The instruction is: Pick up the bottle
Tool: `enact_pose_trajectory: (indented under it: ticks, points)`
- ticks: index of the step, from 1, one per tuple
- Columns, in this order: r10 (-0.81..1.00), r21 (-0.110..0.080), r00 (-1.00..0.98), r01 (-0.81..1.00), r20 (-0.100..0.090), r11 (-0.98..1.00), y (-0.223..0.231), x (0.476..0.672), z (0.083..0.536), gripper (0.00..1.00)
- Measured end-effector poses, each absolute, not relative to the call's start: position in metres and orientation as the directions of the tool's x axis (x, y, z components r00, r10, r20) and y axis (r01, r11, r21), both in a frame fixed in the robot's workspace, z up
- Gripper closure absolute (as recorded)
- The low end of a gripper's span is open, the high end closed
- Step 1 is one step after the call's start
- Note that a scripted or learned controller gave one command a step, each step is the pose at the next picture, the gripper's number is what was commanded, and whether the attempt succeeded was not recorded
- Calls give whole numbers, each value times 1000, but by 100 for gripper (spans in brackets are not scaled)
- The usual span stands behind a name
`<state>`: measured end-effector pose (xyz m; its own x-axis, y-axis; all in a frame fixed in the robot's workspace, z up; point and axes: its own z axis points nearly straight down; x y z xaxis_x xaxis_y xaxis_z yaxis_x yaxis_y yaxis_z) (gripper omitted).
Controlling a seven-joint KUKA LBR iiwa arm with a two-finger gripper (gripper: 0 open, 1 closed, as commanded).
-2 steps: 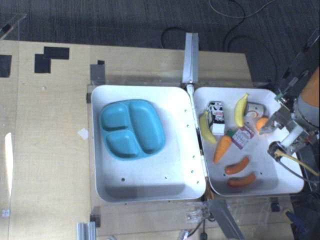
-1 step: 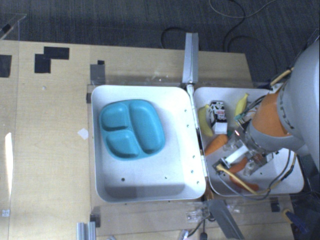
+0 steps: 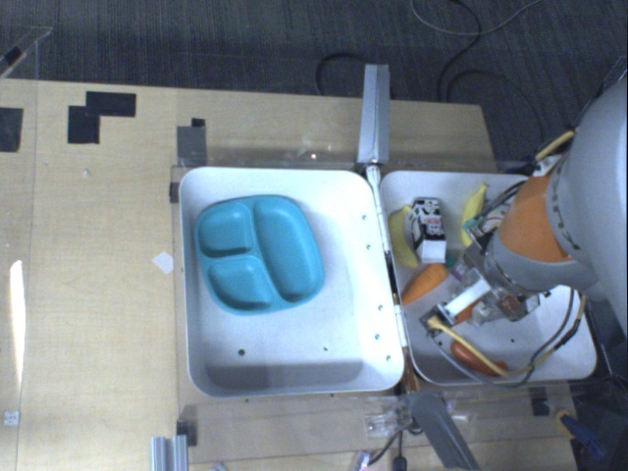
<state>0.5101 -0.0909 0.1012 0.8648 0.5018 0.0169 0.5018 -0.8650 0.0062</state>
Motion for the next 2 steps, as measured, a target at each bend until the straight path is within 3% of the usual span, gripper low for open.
enact_pose_trajectory:
  ticks: [1, 2]
  points:
    - [608, 1, 794, 608, 3, -794, -130, 488, 122, 100]
    - [404, 5, 915, 404, 6, -915, -97, 499, 89, 100]
